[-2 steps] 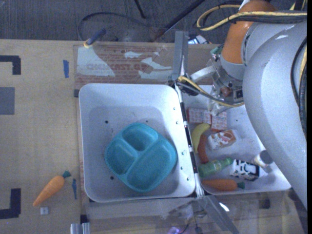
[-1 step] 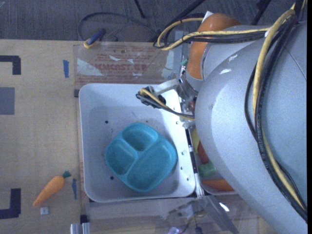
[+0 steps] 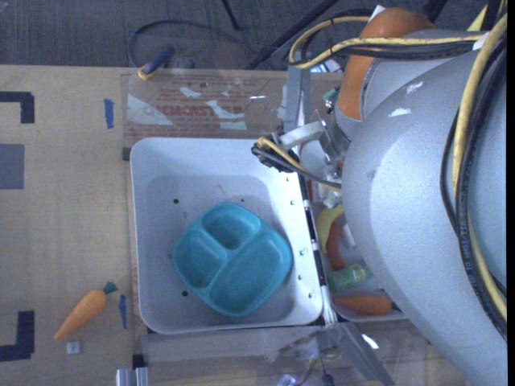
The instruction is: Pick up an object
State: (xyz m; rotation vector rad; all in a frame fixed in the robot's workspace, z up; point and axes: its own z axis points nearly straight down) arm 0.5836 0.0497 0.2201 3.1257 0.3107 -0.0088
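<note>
Arm: grey, covering the right bin.
Claw: hidden, cannot tell its state.
Plate: teal, divided, in the left bin.
Carrot: on the bench, left of the bins.
Right bin items: yellow, red, green and orange pieces beside the arm.

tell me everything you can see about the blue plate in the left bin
The blue plate is a teal, rounded divided dish, plastic by its look, with three compartments: two smaller ones toward the top and left, one larger toward the lower right. Nothing lies in the compartments. It lies right side up and roughly flat on the floor of the left bin, toward the bin's lower right part, turned at an angle to the walls. It appears to touch nothing but the bin floor.
</note>
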